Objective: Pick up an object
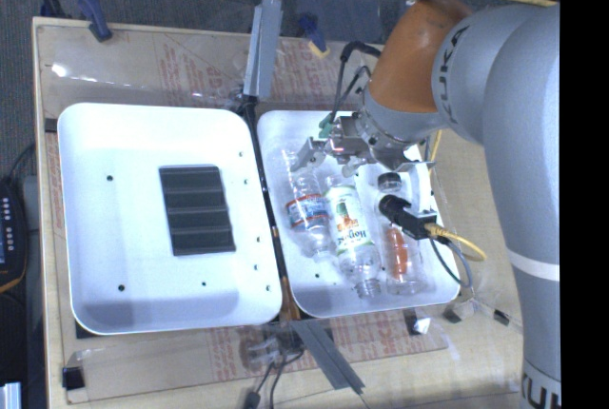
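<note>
The right bin [276, 126] holds several clear plastic bottles lying down. One has a red and blue label [306, 210], one a green and white label [349, 219], and one an orange label [398, 255]. My gripper [322, 150] hangs low over the back of this bin, just above the upper ends of the bottles. The wrist with its orange band [419, 55] sits over the bin's far right corner. Nothing is visibly lifted.
The left bin [95, 141] holds a dark ribbed rectangular block [197, 209] near its middle. A metal bar [260, 46] stands at the back between the bins. A black connector with a yellow cable [419, 222] hangs over the right bin's right side.
</note>
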### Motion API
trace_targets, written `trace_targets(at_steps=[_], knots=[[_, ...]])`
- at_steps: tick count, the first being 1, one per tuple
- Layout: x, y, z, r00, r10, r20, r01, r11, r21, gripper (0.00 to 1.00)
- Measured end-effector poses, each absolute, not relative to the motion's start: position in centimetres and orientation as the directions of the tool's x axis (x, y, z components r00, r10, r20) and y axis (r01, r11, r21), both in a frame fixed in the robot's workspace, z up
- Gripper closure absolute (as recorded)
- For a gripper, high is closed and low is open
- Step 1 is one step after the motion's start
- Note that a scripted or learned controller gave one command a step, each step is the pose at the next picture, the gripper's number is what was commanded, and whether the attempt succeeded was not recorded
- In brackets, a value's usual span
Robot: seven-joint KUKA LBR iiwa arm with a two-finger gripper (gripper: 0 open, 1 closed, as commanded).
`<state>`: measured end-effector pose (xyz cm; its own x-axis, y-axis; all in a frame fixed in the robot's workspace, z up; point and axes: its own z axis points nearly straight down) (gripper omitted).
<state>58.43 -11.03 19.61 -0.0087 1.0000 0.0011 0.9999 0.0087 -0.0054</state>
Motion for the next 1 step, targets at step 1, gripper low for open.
trace_targets(at_steps=[1], knots=[[59.23,-18.43,13.73,-0.314,0.949,-0.018,0.949,0.315,0.021,0.00]])
